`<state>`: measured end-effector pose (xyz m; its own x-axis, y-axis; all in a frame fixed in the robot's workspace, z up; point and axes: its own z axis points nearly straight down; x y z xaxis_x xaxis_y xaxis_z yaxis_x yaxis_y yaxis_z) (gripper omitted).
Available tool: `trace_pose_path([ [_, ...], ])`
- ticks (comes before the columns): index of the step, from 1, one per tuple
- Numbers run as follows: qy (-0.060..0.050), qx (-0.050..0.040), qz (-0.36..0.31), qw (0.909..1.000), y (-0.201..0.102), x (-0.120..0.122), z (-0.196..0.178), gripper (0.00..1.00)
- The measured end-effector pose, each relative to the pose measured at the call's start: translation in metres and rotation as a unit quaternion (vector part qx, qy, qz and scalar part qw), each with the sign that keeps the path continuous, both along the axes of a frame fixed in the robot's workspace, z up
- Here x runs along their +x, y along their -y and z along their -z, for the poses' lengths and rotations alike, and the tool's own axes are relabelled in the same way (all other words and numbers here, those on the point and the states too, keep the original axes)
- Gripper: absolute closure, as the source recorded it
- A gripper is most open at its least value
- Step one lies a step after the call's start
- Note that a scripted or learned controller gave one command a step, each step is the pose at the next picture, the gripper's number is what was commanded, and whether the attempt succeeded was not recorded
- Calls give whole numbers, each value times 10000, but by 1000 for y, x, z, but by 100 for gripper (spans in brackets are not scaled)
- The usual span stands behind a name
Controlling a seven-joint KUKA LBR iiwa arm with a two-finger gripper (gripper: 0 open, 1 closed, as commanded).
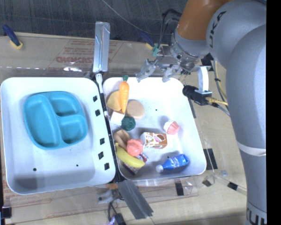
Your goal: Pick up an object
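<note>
Objects for picking: all lie loose in the right bin point(189, 125), within the arm's reach. Carrot point(124, 93) at the far left corner, leaning on a tan round point(113, 101); beige disc point(135, 108) and green ball point(128, 123) beside it. Carton point(154, 140) mid-bin; banana point(129, 159) and pink piece point(134, 147) crowded at the near left wall; blue bottle point(174, 162) near front.

Hand point(160, 71): poised over the bin's far rim, fingers spread wide, holding nothing.

Left bin point(18, 172): holds a blue tray point(55, 118), a likely drop spot.
</note>
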<state>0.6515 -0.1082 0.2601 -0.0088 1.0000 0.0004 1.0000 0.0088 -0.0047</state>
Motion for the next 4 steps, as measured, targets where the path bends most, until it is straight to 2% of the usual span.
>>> trace_pose_path([
  [1, 62, -7, -832, 9965, -9, -41, 139, 0],
  [2, 106, 2, -434, 9990, 7, 12, 154, 0],
  [3, 131, 27, -465, 9988, 4, 15, 139, 100],
  [4, 128, 11, -460, 9989, 6, 15, 138, 0],
])
